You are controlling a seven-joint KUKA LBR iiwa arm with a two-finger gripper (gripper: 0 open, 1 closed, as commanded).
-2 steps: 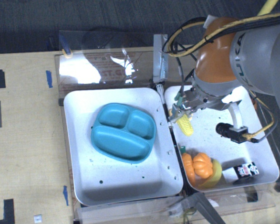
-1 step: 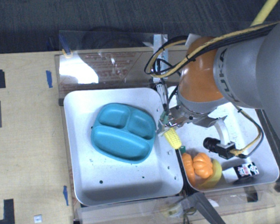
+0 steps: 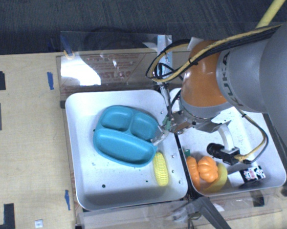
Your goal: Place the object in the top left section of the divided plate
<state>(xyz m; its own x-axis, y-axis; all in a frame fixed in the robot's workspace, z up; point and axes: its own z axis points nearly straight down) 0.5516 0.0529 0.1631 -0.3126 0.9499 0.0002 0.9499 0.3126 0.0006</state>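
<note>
Grey and orange, the arm (image 3: 214,77) looms over the right bin (image 3: 273,176); its end effector (image 3: 160,133) hovers at the blue divided plate's (image 3: 125,135) 3 o'clock rim, whether wide or narrow I cannot tell. Nothing visibly sits in it, so the pick step seems still ahead. A likely object, the bumpy yellow corn cob (image 3: 160,168), lies at the plate's 5 o'clock in the left bin (image 3: 90,188). Smooth orange pumpkin (image 3: 206,169) rests at the corn's 3 o'clock. Next: a descent over the chosen object

Glossy, seemingly plastic blue plate (image 3: 125,136)
</note>
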